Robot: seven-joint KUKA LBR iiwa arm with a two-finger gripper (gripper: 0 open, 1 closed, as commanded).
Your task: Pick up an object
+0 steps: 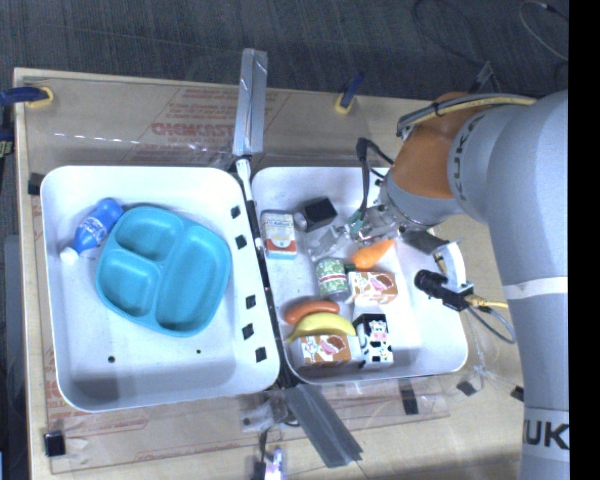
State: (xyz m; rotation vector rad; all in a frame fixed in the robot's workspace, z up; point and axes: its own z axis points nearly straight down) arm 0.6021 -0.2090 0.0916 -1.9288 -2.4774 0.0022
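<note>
Wooden bench point(130, 118) under two white bins point(55, 268), on dark carpet point(130, 18).

Arm point(520, 198): bulky, smooth grey casing with rounded joints; orange band point(425, 163) above the wrist. White "UK" lettering point(545, 434) low on the casing — cut off at the edge. Thin black cables point(365, 158) loop by the wrist, with a small black-and-white fitting point(445, 278) on its side.

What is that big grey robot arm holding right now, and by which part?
It cannot be told. The gripper is down in the right white bin beside a small orange carrot-shaped toy, but the wrist hides what lies between its tips.
</note>
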